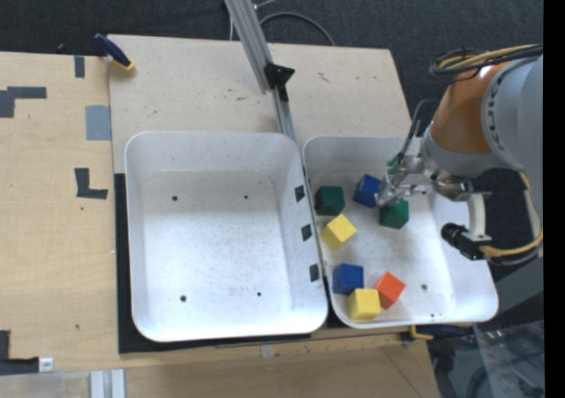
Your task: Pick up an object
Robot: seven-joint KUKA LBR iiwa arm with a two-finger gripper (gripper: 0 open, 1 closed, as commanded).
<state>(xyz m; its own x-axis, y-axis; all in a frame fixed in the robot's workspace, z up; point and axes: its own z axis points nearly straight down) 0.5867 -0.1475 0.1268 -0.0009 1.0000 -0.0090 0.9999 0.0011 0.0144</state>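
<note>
We look down on a pale wooden counter [212, 87] carrying two shallow white bins side by side. The left bin [137, 211] has bare, speckled walls and floor. A slanted metal rail [252, 26] crosses the counter above it.

In the right bin [459, 290] we find seven small cubes. Nearest the dividing wall sit a dark green cube [329, 200], a yellow cube [339, 230] just below it, and a blue cube [348, 278] lower still. Beside that blue one lie another yellow cube [364, 303] and an orange cube [389, 287]. Further right, a second blue cube [367, 191] sits near the top, next to a second green cube [395, 214].

The gripper [395, 196] hangs directly over that second green cube, touching or almost touching its top; we cannot tell whether it grips it. The grey arm [512, 114] reaches in from the right.
</note>
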